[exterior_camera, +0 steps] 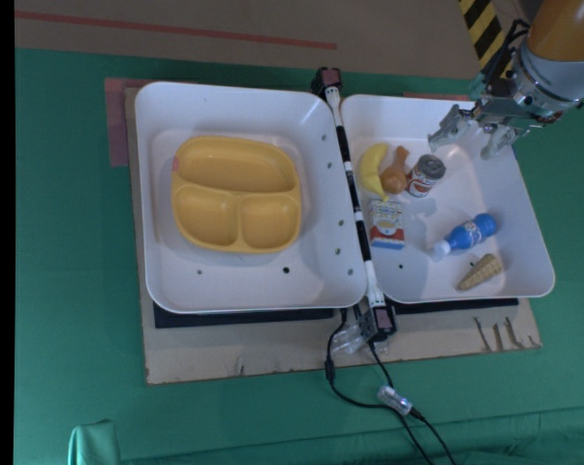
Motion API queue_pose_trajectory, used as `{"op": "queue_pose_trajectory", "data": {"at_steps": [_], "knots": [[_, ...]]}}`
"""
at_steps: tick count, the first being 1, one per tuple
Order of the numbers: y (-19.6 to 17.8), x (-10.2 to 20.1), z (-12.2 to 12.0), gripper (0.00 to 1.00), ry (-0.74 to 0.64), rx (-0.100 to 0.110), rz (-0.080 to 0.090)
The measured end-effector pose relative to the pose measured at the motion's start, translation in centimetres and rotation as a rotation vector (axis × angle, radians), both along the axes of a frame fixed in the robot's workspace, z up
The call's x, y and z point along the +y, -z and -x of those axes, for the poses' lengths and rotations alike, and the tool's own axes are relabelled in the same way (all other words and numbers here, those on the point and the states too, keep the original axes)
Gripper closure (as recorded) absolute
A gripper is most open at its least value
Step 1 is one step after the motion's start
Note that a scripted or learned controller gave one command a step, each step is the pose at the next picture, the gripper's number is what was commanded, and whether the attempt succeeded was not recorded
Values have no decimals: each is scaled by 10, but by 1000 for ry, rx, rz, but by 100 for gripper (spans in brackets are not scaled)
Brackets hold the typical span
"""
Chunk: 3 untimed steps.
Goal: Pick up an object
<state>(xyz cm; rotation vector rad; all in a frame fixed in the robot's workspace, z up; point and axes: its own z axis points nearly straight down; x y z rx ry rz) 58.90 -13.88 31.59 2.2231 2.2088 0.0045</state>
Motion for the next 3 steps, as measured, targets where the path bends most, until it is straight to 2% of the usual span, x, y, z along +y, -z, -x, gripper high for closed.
{"op": "queue_pose_trajectory", "data": {"at_steps": [1,2,3], "knots": [[85,-28,-23,0,-2,-7,3],[129,-51,53,0,1,-13,7],[112,-56,51,100,9,-29,17]]}}
